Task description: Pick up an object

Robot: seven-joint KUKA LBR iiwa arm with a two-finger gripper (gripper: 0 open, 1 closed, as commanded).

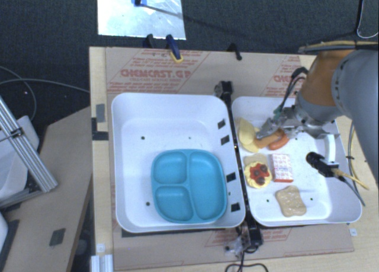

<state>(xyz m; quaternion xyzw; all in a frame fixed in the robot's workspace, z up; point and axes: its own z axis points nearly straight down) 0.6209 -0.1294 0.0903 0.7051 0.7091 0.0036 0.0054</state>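
Pincer (267,133) low in the right bin (334,197), tip right against the orange-red sausage (279,141) on its left end. Whether it is clenched or released I cannot tell, and the sausage does not visibly sit in its grasp. The sausage lies on the bin floor, tilted, its right end higher in the view.

Just left of the sausage, touching or nearly so, lies a pale yellow wedge (247,133). Below the sausage is a red-and-white packet (282,168), and below and left of the sausage a small round yellow piece with red on top (258,173). Further below the sausage, well apart from it, lies a tan bread slice (291,201).

Up and right of the sausage rises the grey arm (349,87). Far left of the sausage is the left bin (166,117), bearing a blue divided plate (189,185).
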